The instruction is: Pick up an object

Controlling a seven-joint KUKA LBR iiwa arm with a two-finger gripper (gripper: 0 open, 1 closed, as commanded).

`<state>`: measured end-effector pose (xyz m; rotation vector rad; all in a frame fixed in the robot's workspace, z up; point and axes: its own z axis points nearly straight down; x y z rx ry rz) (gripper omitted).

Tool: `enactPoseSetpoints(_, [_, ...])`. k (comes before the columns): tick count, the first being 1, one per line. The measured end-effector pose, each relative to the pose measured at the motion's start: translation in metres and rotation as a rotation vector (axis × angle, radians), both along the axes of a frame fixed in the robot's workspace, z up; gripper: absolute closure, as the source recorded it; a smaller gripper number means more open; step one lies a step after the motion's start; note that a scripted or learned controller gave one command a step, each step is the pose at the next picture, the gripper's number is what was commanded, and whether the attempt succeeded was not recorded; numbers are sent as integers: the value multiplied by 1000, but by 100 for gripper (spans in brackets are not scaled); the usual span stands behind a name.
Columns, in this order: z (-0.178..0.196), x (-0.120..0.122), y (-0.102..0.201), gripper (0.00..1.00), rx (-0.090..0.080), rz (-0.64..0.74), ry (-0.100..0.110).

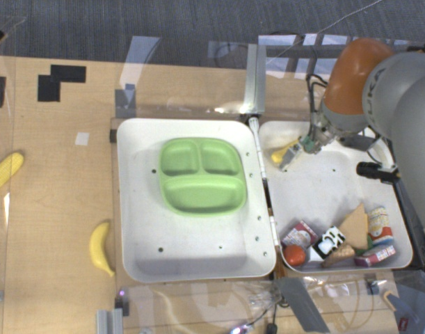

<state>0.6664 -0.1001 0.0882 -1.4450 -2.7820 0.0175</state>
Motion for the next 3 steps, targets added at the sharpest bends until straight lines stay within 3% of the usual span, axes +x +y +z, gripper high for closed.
enactPoseSetpoints(1, [15,6,4,100,2,7,-24])
enactPoseSetpoints(2, [0,5,-2,100,5,-474,-21])
enactPoseSetpoints(3, [2,-76,14,100,7,-251,-25])
